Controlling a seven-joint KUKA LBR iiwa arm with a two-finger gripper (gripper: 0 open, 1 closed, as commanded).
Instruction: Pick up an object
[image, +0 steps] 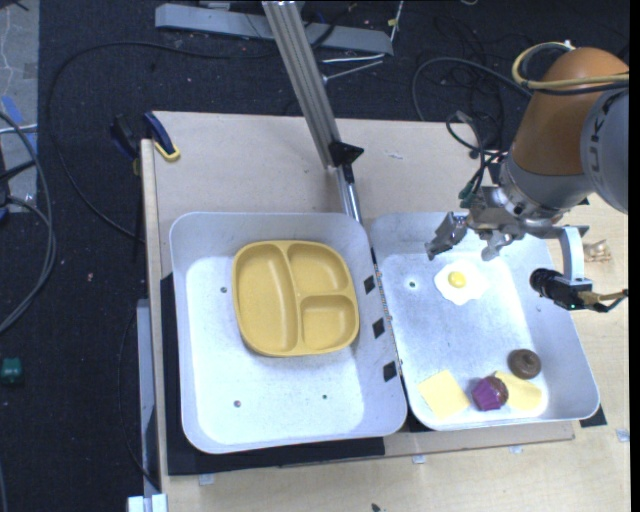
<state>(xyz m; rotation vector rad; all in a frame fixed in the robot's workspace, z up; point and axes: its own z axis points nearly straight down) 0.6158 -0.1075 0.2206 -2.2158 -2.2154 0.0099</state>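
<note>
end effector (466, 240): hovering over the far end of the right bin (560, 340), its two fingers standing apart with nothing between them.
nearest object: the fried egg toy (459, 283) is lying flat on the bin floor just below the end effector in the picture, towards the near side, apart from the fingertips.
key relation: the egg is sitting almost directly under the gap between the fingers and slightly nearer the camera; a short drop looks like all the coming move is asking for.
egg shape: roughly round, showing no clear long axis, so finger heading is probably mattering little.
other objects: a brown round piece (524, 363), a purple piece (489, 392) and a yellow slice (443, 393) are lying well away from the end effector, at the bin's near end.
left bin (200, 400): sitting well to the end effector's side, carrying a yellow divided plate (296, 297).
tabletop (240, 160): bearing both bins side by side.
progress: judging by the open fingers, nothing is being picked up yet.
risk: the egg is looking thin and flat, so the fingers may be sliding over it.
</note>
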